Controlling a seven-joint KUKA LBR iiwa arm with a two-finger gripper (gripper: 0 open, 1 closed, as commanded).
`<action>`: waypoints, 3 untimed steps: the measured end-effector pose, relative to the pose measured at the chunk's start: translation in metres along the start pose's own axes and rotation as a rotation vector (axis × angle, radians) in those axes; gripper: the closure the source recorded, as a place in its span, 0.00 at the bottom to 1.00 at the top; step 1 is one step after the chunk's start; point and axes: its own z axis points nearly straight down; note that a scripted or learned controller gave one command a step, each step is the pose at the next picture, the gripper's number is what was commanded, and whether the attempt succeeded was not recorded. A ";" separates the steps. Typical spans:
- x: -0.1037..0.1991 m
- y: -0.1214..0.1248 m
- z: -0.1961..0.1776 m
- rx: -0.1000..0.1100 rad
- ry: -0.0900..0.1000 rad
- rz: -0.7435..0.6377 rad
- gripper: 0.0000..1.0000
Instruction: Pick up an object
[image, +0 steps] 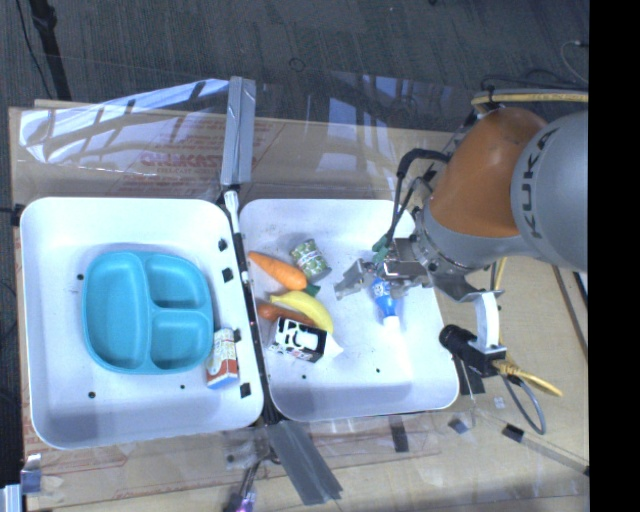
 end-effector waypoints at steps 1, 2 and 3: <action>0.025 0.019 0.115 -0.001 -0.001 -0.140 0.00; 0.024 0.020 0.105 0.000 -0.002 -0.144 1.00; 0.024 0.020 0.105 -0.001 -0.002 -0.144 0.00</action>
